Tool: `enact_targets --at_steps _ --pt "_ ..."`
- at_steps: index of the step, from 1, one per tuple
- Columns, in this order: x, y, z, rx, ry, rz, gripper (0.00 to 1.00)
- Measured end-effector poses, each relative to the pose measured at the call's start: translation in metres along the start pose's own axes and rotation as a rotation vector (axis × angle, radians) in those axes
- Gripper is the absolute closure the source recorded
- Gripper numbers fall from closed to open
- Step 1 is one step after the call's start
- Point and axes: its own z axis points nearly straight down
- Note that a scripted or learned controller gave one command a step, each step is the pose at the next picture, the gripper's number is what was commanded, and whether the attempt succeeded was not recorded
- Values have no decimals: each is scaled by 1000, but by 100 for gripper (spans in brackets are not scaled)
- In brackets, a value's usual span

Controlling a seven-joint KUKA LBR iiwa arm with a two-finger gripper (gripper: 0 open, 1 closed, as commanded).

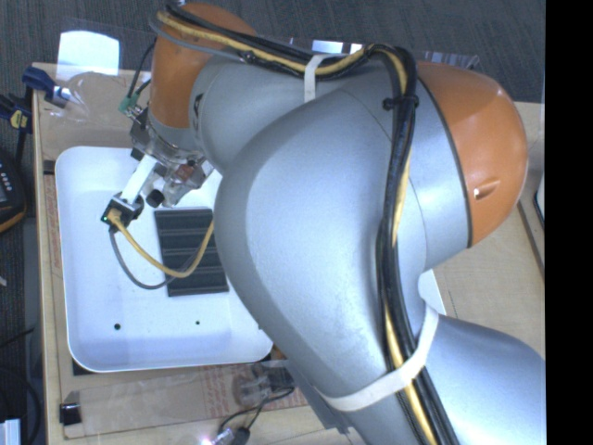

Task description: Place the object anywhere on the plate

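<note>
1. Camera view: the arm (371,211) reaches in from the right and covers most of the frame, including the right bin. The left bin (93,332) is in plain sight on the surface (213,392).
2. The hand (153,188) sits over the upper part of the left bin, with a yellow cable (148,272) looping down from it onto the bin floor. How far open the hand is, or whether it has hold of anything, I cannot tell (the tip is small and angled away).
3. A dark ribbed slab (192,248) lies flat in the bin just below and right of the hand, its right edge tucked under the arm. My guess is that this is the object, though it could be something else. No plate identified; if it lies in the right bin, the arm is covering it.
4. Risks, as judgement:
   - The slab is low and flat, so fingers may close over it and come up with nothing.
   - The cable loop rests beside the slab and could snag or drag it.
   - With the target hidden, a drop could miss the plate.
</note>
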Motion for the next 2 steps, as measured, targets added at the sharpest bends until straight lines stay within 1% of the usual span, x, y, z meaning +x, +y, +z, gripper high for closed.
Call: enact_targets --at_steps 1,2 --pt "-27 2 -204 -4 6 42 100" --pt "-100 -59 -143 -3 0 -232 100"
